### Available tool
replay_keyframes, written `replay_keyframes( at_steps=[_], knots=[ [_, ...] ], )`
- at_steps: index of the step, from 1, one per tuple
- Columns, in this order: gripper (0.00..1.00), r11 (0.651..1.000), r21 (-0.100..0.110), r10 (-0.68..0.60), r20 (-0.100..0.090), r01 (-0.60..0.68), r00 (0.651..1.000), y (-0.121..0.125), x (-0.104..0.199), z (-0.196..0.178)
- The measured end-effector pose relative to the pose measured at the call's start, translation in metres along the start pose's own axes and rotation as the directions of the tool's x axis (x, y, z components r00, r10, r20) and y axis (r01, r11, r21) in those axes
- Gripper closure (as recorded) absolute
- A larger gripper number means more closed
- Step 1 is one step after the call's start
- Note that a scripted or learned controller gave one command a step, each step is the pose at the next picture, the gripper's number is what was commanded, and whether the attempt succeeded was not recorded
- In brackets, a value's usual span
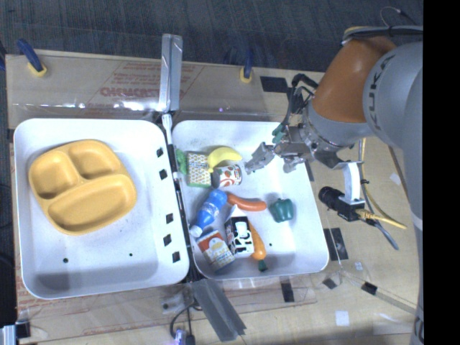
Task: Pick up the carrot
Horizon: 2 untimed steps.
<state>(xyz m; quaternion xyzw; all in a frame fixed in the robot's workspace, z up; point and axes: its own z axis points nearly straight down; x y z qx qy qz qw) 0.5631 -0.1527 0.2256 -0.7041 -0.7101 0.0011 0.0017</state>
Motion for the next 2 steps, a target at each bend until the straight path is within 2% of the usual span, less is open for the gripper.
replay_keyframes(
  at_steps=[1,2],
  knots=[
    [0.0,0.974,-0.001,-0.225,0.0,0.225,0.974,-0.066,-0.058,0.032],
    [0.0,0.887,-0.015,-0.462,0.011,0.462,0.887,-0.078,-0.048,0.115]
  ],
)
